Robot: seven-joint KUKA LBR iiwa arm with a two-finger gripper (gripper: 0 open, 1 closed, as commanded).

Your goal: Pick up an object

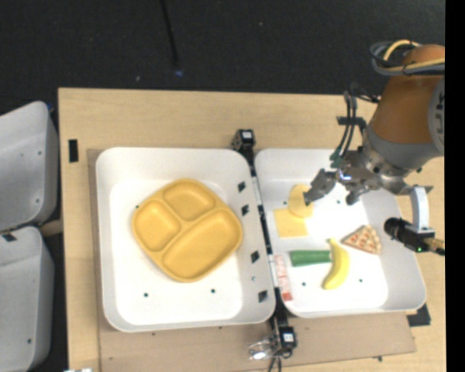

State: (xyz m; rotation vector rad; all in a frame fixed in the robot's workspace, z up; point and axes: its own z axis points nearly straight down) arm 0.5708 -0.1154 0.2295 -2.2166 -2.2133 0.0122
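Note:
The right bin (pixel 372 297) holds several toy foods: a yellow cheese-like piece (pixel 296 212), a green stick (pixel 309 258), a yellow banana (pixel 338 267) and a pizza slice (pixel 363 239). My gripper (pixel 337 188) hangs over the upper part of this bin, open, one finger (pixel 319 186) right beside the top of the yellow piece and the other (pixel 356 191) further right. Nothing sits between the fingers.
The left bin (pixel 116 285) carries a yellow three-compartment plate (pixel 187 229). A black clip (pixel 242 139) sits at the top of the ridge between the bins, and more fittings (pixel 275 339) at its bottom. The grey and orange arm (pixel 407 122) comes in from the right.

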